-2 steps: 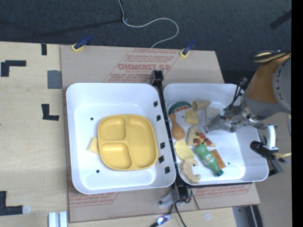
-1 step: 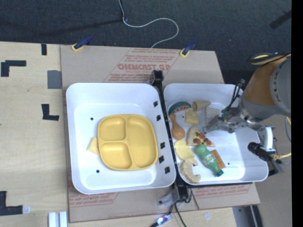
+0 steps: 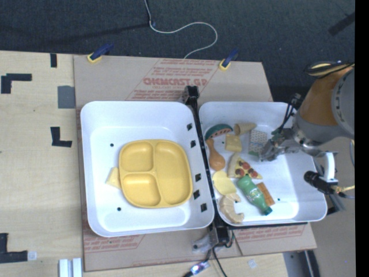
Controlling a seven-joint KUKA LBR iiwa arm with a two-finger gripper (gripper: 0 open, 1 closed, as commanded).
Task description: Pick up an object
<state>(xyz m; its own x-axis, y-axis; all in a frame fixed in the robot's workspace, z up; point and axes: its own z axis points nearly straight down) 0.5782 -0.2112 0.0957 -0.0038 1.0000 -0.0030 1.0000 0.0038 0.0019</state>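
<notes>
Grey mesh piece lying just left of the gripper, low in the right bin, right of frame. Open or clenched: cannot tell. Probably the approach step. Next: calls for centring over that piece, closing, lifting. Further left: pizza slice, green bottle, croissant.

Tray in left bin; bottle in right bin.

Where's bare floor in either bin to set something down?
Right bin: bare floor right of the green bottle, below the gripper; its left half is crowded with toy food. Left bin: the yellow divided plate fills the middle, leaving bare strips above and left.
</notes>
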